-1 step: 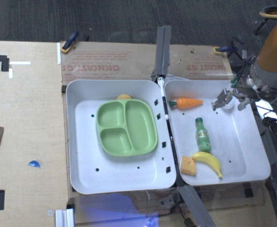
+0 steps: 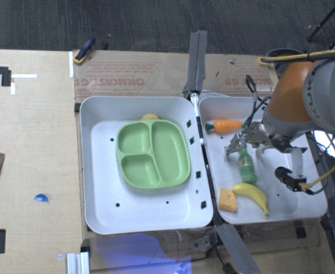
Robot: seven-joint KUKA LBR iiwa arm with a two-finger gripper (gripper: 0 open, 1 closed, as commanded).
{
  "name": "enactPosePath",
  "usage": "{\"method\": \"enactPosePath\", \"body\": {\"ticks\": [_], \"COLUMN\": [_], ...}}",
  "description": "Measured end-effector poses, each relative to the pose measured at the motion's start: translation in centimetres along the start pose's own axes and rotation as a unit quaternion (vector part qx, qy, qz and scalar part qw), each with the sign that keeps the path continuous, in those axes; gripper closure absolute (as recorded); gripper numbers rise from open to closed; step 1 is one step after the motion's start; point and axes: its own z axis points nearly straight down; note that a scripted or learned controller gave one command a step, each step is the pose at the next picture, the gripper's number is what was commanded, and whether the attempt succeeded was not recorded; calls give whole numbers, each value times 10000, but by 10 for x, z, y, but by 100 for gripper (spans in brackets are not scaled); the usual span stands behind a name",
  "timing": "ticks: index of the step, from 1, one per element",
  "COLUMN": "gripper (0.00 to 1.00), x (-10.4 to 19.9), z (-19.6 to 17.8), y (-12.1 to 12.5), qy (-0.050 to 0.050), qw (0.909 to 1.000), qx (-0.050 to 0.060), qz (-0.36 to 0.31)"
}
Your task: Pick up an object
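Note:
The right bin (image 2: pixel 282 210) holds an orange carrot (image 2: pixel 227 127) at its far left, a green bottle (image 2: pixel 246 166) in the middle, a yellow banana (image 2: pixel 253 195) and an orange cheese wedge (image 2: pixel 227 200) near the front. My gripper (image 2: pixel 240 146) is low in this bin, directly over the top end of the green bottle, just in front of the carrot. Its metal fingers straddle the bottle's neck area; whether they press on it is unclear from here.
The left bin (image 2: pixel 99 170) carries a green three-compartment plate (image 2: pixel 154 153) with a small yellowish object (image 2: pixel 150 117) peeking out behind it. A grey divider bar (image 2: pixel 197 67) runs between the bins. The arm's orange band (image 2: pixel 290 90) hangs over the right bin's far right.

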Motion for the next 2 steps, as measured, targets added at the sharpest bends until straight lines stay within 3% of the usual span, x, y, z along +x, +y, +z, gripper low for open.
{"method": "enactPosePath", "body": {"ticks": [1,2], "gripper": [100,100], "x": [-1,61], "z": [-8,-146], "y": [0,39], "qy": [-1,-7], "qw": [10000,9984], "qx": [10,6], "qz": [18,562]}}
